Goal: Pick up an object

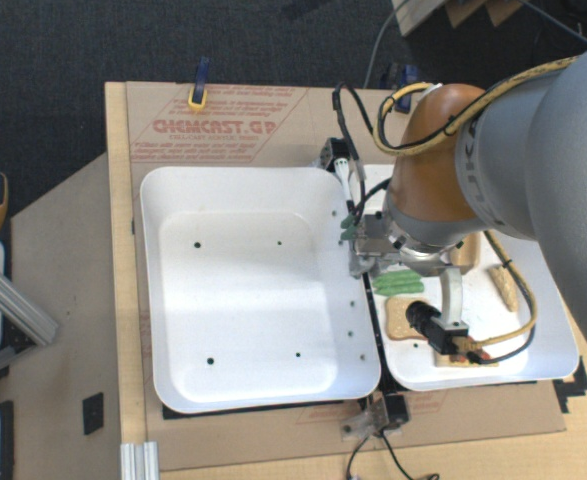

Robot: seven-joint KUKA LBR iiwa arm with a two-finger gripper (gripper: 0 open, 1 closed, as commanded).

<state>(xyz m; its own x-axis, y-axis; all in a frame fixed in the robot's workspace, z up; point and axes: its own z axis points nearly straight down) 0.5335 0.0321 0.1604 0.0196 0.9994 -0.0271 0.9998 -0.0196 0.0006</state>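
While I hover over the right bin | step: reaching | grip unclear | next: descend onto green object.

— We see even, bright overhead light; the left bin reads near pure white, its floor almost washed out.

— We note soft shadows only: a faint one along that bin's inner walls, a darker one under the arm. The dark carpet stays dim. The arm nearest the lens looks soft, and fine detail is grainy.
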